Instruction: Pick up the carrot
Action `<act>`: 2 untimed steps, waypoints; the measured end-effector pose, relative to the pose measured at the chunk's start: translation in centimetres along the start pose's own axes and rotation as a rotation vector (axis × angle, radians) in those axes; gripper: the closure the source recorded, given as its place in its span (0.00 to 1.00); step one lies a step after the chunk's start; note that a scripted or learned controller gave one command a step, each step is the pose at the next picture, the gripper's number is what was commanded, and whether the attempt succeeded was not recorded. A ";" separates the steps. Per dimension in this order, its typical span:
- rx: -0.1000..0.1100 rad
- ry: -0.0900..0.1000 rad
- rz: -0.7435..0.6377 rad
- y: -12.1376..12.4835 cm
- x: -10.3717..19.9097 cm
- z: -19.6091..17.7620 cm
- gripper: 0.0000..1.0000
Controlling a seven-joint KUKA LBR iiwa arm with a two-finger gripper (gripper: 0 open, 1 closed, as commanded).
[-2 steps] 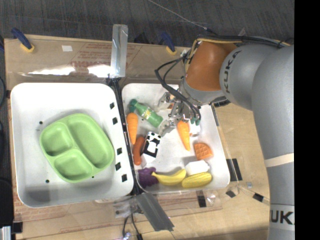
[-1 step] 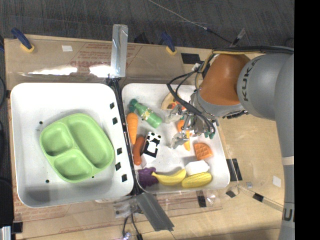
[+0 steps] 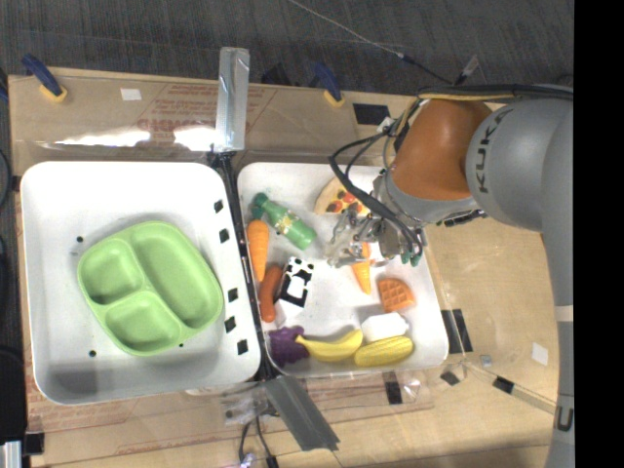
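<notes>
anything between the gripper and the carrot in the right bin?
In the camera view, bare white bin floor mostly separates the gripper from the carrot; the green bottle sits just above that line.

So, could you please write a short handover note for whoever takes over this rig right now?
Gripper: low over the right bin, upper middle, beside the pizza slice; whether its fingers grip anything cannot be made out.
Carrot: lying along the right bin's left wall, below the green bottle, apart from the gripper.
Also in that bin: an orange cone-shaped piece just under the gripper, a waffle, a banana.
Left bin: holds the green divided plate.
Done: carrot not picked up.
Left: move over to the carrot, grasp, lift.
</notes>
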State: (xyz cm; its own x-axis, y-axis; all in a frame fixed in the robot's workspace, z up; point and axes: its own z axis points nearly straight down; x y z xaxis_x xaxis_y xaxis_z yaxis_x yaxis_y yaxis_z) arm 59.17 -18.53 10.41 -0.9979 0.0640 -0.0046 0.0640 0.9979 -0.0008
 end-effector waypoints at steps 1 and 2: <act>0.001 -0.006 -0.086 0.8 -5.8 -8.2 1.00; 0.002 -0.003 -0.247 -2.0 -6.9 -14.3 1.00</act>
State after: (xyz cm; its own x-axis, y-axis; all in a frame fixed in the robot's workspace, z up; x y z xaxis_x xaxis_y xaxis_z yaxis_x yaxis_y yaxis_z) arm 65.88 -20.94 24.70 -0.9834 -0.1815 -0.0066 -0.1815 0.9834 -0.0043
